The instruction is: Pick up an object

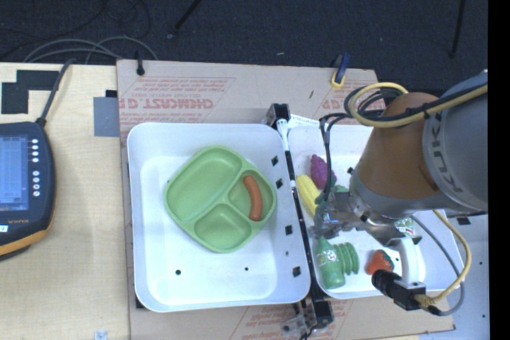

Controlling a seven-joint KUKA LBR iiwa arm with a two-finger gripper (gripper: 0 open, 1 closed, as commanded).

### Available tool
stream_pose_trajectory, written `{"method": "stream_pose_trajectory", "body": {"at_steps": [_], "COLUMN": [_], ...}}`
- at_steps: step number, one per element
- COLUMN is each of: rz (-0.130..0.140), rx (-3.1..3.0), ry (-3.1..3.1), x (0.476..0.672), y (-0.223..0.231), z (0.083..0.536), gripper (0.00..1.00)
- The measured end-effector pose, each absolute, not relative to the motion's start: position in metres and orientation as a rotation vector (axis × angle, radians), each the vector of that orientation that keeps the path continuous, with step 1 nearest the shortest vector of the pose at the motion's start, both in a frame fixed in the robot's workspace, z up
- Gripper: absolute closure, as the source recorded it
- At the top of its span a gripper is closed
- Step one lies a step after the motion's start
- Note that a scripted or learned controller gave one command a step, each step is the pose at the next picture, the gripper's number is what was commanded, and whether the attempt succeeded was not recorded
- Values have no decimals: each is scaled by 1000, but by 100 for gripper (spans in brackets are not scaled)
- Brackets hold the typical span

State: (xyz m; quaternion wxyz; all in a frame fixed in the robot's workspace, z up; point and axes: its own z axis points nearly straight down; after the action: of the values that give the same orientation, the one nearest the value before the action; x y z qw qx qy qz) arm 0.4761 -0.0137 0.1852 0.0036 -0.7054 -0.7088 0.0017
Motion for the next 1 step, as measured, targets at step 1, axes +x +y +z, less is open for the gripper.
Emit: {"method": "stream_pose_trajectory", "body": {"at_steps": [1], "rz": [0], "rx": [-2220], "ry": [-2225], "x": [478], "y": [-9], "z": [292], "gripper": [100]}}
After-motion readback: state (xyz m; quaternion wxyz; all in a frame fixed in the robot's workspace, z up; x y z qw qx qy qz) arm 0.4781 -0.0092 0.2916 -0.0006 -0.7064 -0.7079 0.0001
